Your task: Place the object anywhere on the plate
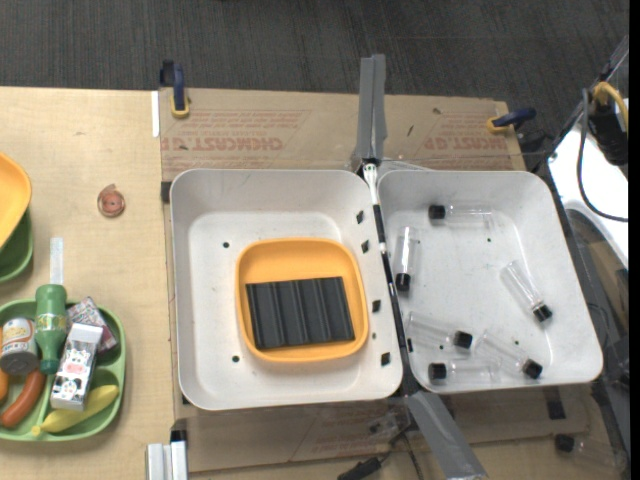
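Note:
An orange square plate sits in the middle of the left white bin. A dark grey ridged slab lies flat on the plate and covers most of its floor. In the right white bin lie several clear tubes with black caps: one at the back, one along the left wall, one on the right, and others near the front.
A grey post rises behind the seam between the bins. On the wooden bench to the left are a green tray of toy food, an orange bowl and a small pink disc. Clamps hold the cardboard at the back.

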Robot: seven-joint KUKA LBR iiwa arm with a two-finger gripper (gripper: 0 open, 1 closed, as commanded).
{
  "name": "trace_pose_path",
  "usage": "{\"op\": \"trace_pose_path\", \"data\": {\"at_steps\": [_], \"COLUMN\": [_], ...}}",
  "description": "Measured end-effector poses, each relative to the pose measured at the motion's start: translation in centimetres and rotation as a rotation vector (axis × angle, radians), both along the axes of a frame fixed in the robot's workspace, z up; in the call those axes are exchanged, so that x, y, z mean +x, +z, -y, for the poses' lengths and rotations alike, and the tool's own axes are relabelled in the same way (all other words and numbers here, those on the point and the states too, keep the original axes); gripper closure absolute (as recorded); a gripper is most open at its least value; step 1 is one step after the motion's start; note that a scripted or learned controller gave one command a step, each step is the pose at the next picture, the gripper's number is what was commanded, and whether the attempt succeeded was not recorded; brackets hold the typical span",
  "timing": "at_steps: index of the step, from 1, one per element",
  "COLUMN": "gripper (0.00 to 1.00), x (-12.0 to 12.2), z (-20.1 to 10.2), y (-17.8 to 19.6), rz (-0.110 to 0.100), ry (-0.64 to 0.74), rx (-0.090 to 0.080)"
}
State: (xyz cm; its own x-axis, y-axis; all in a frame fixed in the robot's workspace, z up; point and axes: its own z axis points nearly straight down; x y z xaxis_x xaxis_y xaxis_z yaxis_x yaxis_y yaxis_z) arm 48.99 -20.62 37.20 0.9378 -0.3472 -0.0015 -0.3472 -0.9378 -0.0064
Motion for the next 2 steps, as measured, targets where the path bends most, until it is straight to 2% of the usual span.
{"op": "trace_pose_path", "data": {"at_steps": [1,2], "gripper": [0.0,0.0], "x": [2.0,0.6], "z": [1.4,1.4], "y": [-7.6,-6.7], "rz": [0.001,0.002], "ry": [0.156,0.157], "rx": [0.0,0.001]}}
